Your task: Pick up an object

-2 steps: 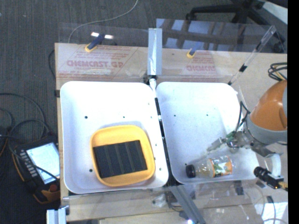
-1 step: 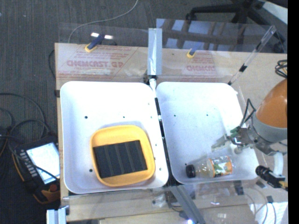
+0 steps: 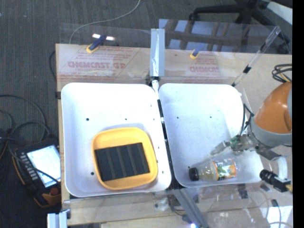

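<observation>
A small clear bottle (image 3: 214,170) with a black cap and an orange label lies on its side near the front edge of the right bin (image 3: 199,87), cap pointing left. My gripper (image 3: 225,147) reaches in from the right and hangs just above and behind the bottle, apart from it. A yellow tray-shaped object (image 3: 125,158) with a dark ribbed top rests in the front part of the left bin (image 3: 95,88).
The arm's orange band (image 3: 279,109) and grey wrist stand over the right bin's right wall. A divider (image 3: 161,122) separates the two bins. Clear panels rise behind the bins, and cables and a handheld screen (image 3: 40,163) lie on the floor to the left.
</observation>
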Available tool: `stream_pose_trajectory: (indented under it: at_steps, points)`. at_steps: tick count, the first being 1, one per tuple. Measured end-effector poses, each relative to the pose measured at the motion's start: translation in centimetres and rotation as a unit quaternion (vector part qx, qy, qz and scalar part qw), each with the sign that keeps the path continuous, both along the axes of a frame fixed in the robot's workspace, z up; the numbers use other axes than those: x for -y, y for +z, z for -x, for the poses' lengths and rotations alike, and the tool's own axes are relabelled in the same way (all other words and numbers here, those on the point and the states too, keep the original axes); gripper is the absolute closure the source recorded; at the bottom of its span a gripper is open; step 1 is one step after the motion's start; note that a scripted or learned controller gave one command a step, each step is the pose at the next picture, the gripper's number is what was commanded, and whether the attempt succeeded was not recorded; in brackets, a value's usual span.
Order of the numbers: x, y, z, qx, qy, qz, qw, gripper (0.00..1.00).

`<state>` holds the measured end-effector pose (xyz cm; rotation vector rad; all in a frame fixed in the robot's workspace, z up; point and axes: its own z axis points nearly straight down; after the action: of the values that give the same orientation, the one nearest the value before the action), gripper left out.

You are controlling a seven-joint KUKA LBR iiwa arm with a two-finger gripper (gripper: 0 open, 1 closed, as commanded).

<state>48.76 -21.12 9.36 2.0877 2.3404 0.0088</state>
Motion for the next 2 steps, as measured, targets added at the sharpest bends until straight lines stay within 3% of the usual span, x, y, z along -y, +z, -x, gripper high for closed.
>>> stream_pose_trajectory:
  at_steps: [1,2]
  points:
    - [0.3,12.8,0.3,-0.003,-0.156,0.0014,0.9878,0.0]
    - [-4.0,10.1,0.4,-0.005,-0.218,0.0006,0.9759,0.0]
